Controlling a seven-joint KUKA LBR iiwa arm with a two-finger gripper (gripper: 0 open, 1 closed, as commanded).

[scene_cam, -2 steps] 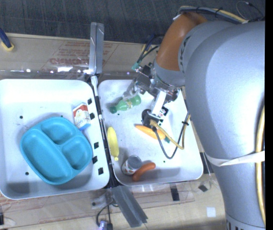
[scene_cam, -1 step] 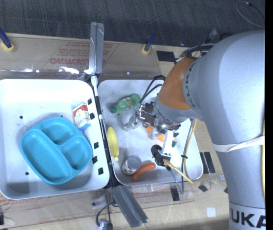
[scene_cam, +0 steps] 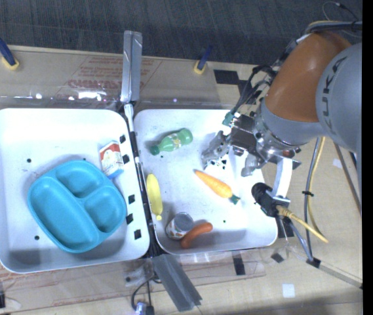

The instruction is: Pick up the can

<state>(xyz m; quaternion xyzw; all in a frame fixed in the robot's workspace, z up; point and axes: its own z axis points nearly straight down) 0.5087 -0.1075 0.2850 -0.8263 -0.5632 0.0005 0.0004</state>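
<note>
Writing: "KUKA" letters run down the grey arm; the carton's print is too small to read.
Around: carrot just below-left of the gripper; green bottle to its left; banana by the divider.
Can: the can lies near the right bin's front wall, touching a sausage, well below-left of the gripper.
Gripper: hangs over the bin floor holding nothing; I cannot tell how its jaws stand.

Can shows dull metal with a shiny rim. White bins look smooth glossy plastic, the blue tray matt plastic. Gripper glints bare metal; the bench reads as cardboard.
</note>
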